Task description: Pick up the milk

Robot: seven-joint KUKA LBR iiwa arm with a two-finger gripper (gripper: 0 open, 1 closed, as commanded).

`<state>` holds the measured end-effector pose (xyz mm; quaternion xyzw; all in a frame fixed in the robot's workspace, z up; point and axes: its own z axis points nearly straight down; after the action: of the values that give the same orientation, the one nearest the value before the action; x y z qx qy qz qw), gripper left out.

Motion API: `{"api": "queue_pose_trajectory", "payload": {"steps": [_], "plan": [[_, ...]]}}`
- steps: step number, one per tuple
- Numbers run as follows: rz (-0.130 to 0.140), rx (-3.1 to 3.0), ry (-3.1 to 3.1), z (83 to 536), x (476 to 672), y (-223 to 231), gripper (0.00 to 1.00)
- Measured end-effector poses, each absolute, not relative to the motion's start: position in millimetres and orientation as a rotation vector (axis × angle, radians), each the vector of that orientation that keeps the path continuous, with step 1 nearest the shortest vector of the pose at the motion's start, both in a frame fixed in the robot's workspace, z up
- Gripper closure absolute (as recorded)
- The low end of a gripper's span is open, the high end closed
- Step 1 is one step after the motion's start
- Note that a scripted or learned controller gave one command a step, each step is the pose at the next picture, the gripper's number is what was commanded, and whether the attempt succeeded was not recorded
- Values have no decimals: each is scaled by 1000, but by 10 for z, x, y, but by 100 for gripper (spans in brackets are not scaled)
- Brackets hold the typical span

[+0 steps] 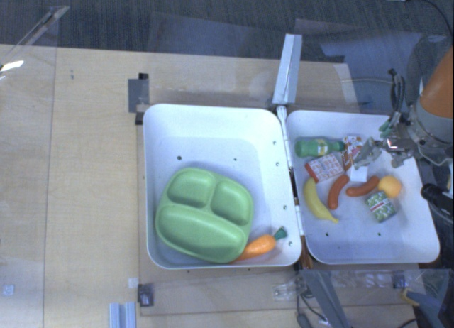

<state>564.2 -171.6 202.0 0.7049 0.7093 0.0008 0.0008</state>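
At the near edge of the left bin (152,177), a green divided plate (204,213) is seen lying flat, with a toy carrot (259,245) touching its near right corner. The right bin (369,248) is set just beside the left one on the pale wooden surface (71,177).

In the right bin, nearest the camera, a small green-and-white can (381,206) is found, with an orange fruit (389,187) just behind it. A yellow banana (318,202) is laid along the bin's left side, and two red sausages are placed nearby: one (337,190) beside the banana, the other (362,187) touching the orange fruit. Farther back, a red-and-white carton (325,167) is laid flat, and a green bottle (318,148) is seen on its side behind it.

The milk (352,143), a small white carton with red print, is located near the bin's far side, to the right of the green bottle. The end effector (379,150) is held low over the bin just to the right of the milk, close to it or touching it; contact cannot be confirmed. Whether it is open or closed cannot be told, as it is blurred against the clutter. A metal bracket (287,71) is fixed to the surface behind the bins.
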Motion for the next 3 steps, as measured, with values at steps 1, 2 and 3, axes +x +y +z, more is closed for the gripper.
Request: {"api": "queue_pose_trajectory", "payload": {"steps": [1,2,3], "plan": [[34,2346,2041,1174,6487,-1509,0],[34,2025,2326,1117,6030,-1096,0],[53,2106,2255,1082,5735,-1256,0]]}}
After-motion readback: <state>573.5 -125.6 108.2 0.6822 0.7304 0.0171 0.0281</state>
